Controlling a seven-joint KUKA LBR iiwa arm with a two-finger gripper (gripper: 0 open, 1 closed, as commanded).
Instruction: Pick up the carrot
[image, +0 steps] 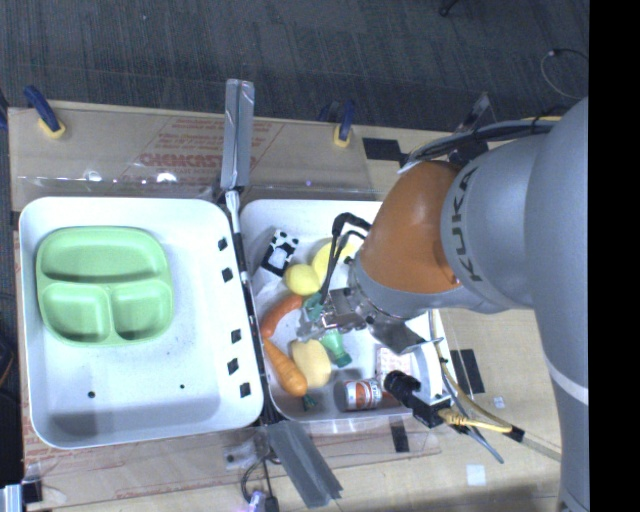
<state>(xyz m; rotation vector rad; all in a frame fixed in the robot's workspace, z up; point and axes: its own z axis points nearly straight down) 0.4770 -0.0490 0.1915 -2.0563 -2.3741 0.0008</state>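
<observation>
- left white bin holds a green divided tray, lying flat in its upper left part.
- right white bin holds a yellow lemon, a pale yellow piece below it, a small black-and-white item and a small bottle with a black cap on its side.
- two blue clamps grip the counter at its far edge.
</observation>
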